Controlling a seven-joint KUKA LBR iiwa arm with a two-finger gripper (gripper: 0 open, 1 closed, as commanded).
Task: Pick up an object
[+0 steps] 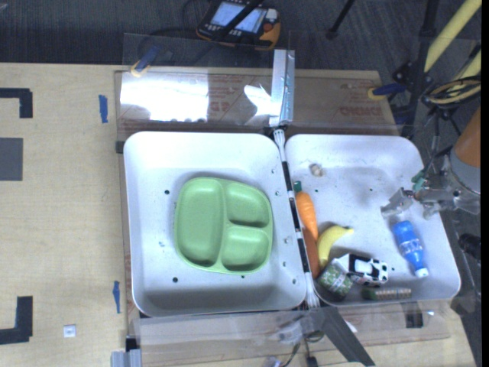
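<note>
The right bin point(359, 153) holds an orange carrot point(307, 219) along its left wall and a yellow banana point(330, 241) beside it. A blue bottle point(409, 246) lies near the right wall. A black-and-white toy point(368, 267), a dark green lump point(335, 278) and a thin brown stick point(386, 292) lie at the front. A small pale piece point(315, 170) rests near the back. My gripper point(407, 192) reaches in over the right rim, just above the bottle's cap end, open with nothing between its fingers.
The left bin point(145, 205) holds a green divided plate point(224, 224). A metal divider point(283, 86) stands behind the bins, and the ridge where the bins meet runs beside the carrot. Bare white floor lies in the right bin's back half.
</note>
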